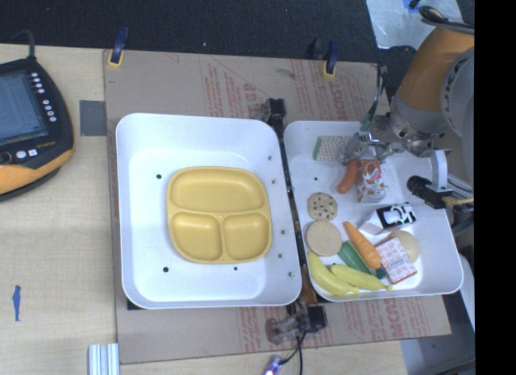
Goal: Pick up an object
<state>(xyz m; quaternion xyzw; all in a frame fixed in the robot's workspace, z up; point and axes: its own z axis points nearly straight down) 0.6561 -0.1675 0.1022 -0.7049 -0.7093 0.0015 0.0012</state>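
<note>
Claw [368,146] is positioned low over the right bin [439,285], above a red-and-white packet [371,181] and small orange carrot [347,177]. Finger state cannot be told. Toys are clustered in this bin as pick stock; yellow tray [218,213] is kept in the left bin [145,277].

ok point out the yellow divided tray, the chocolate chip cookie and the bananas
yellow divided tray [218,213]: camera view, on the ridge where its three compartments meet
chocolate chip cookie [322,206]: camera view, middle of its top face
bananas [345,278]: camera view, middle of the bunch
</note>
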